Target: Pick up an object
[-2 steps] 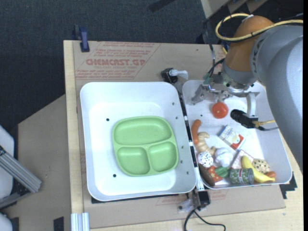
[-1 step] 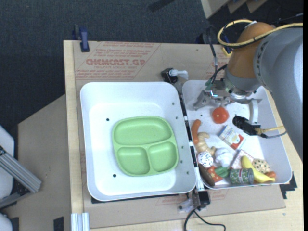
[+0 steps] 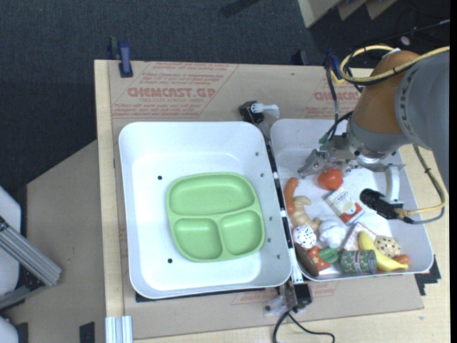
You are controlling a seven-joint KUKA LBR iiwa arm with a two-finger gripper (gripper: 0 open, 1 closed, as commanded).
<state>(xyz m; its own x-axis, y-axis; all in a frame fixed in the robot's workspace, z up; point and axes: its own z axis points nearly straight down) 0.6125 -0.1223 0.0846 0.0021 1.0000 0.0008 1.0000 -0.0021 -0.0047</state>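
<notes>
My gripper [image 3: 323, 163] hangs over the back half of the right bin [image 3: 285, 136], at the end of the grey arm with its orange band. Just below and in front of it lies a red tomato-like object [image 3: 330, 179], very close to the gripper, and I cannot tell whether they touch. An orange carrot [image 3: 290, 190] lies to the left by the bin wall. A red and white packet [image 3: 343, 204], a white die [image 3: 305, 236], a white ball [image 3: 332, 229], a yellow banana [image 3: 380, 258], a cookie [image 3: 388, 245] and a green can [image 3: 357, 262] crowd the front of the bin.
The left bin [image 3: 143, 148] holds a green divided plate [image 3: 214, 215]. A beige lumpy piece [image 3: 303, 206] lies beside the carrot. The rim between the two bins runs just left of the carrot.
</notes>
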